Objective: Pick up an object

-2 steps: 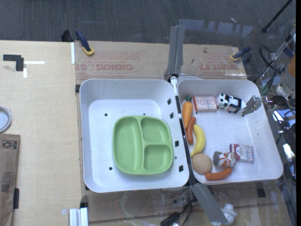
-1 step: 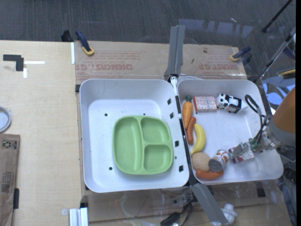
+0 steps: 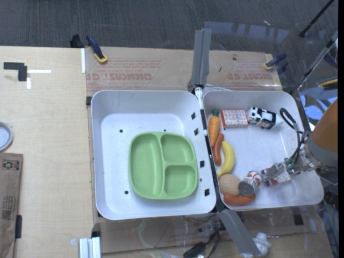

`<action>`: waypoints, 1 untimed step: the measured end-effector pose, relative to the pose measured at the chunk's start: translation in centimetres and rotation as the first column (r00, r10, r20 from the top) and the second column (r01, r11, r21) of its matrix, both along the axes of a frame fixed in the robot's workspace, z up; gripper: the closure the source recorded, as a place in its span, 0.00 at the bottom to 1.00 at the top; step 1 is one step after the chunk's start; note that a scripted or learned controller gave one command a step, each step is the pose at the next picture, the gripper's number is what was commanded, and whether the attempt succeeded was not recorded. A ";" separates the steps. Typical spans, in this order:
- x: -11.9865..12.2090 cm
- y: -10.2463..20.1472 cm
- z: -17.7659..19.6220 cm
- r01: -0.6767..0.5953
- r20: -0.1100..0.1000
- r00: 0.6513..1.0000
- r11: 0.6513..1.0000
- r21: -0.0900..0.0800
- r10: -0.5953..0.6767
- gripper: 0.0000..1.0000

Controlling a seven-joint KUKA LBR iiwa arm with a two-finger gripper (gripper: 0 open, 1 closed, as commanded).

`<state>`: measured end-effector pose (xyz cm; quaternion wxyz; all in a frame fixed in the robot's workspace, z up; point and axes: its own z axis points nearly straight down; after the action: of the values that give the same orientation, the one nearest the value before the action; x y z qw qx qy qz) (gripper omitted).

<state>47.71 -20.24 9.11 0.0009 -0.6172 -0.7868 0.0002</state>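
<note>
My gripper (image 3: 271,175) is low in the right bin (image 3: 301,195), near its front right part, reaching in from the right. Just left of its tip a small can (image 3: 249,184) lies on its side. Beside the can are a round tan bun (image 3: 229,184) and an orange piece (image 3: 238,199) at the front wall. A banana (image 3: 228,157), a carrot (image 3: 214,129) and a red sausage-like piece (image 3: 217,150) lie along the left wall. At the back are a small printed box (image 3: 234,117) and a black-and-white cow toy (image 3: 262,117).
The left bin (image 3: 107,144) holds a green divided plate (image 3: 163,165). A thin black loop (image 3: 289,118) lies at the right bin's back right. The arm's orange band (image 3: 329,130) hangs over the right rim. Cardboard and clamps lie behind the bins.
</note>
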 end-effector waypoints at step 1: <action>0.0 0.0 0.9 0.003 0.000 1.000 1.000 0.000 -0.003 1.00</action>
<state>47.75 -20.26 9.99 0.0007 -0.6182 -0.7860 0.0001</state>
